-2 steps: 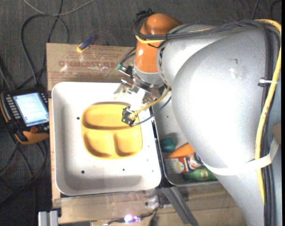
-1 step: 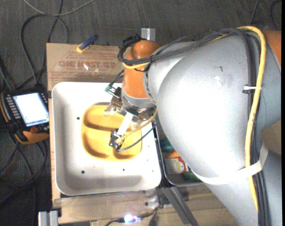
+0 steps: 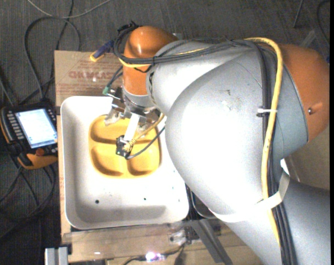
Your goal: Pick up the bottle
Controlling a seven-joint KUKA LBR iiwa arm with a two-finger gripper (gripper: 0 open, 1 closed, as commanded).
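Note:
My gripper (image 3: 127, 121) hangs over the upper half of the left white bin (image 3: 81, 206), below the orange wrist band (image 3: 143, 48). Directly under it lies a yellow dish (image 3: 107, 160) with shallow compartments, flat on the bin floor. The gripper sits above the dish's top edge and hides part of it. Nothing can be made out between the gripper and the dish. My grey arm (image 3: 227, 126) covers everything to the right of this bin.
The bin rests on a cardboard sheet (image 3: 84, 73) with red print. A handheld pendant with a lit screen (image 3: 35, 127) lies on the floor to the left. Cables run across the dark carpet at the top.

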